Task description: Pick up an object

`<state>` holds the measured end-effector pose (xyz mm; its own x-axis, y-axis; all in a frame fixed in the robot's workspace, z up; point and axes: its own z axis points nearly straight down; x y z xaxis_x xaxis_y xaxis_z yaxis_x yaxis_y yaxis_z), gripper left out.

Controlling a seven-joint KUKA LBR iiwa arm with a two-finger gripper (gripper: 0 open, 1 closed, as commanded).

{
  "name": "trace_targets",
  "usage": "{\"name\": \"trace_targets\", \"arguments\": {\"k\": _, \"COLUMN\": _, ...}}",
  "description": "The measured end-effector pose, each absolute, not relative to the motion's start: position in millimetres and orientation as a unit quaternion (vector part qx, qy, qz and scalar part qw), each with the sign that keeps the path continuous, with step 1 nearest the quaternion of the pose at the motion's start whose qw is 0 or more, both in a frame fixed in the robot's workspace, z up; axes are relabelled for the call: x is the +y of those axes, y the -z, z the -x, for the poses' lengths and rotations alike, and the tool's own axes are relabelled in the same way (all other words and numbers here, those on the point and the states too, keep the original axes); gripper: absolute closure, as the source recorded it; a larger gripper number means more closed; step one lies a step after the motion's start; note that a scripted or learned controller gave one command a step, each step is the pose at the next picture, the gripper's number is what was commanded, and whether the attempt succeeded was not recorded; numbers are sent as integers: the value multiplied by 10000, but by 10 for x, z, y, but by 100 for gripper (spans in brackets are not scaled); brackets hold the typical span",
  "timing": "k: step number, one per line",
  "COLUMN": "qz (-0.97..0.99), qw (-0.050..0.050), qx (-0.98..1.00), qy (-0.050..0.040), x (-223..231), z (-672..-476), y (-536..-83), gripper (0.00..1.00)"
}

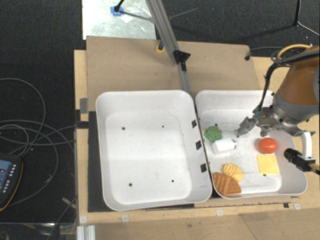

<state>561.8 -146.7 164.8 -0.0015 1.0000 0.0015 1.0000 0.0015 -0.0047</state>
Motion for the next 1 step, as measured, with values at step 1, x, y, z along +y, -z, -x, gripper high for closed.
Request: {"name": "trace_targets", "arguments": {"k": 1, "qz": 7070, "qw": -30, "qx": -7072, "qy": 30, "x": -1450, "z": -5658, "y": -1069, "gripper": 0}}
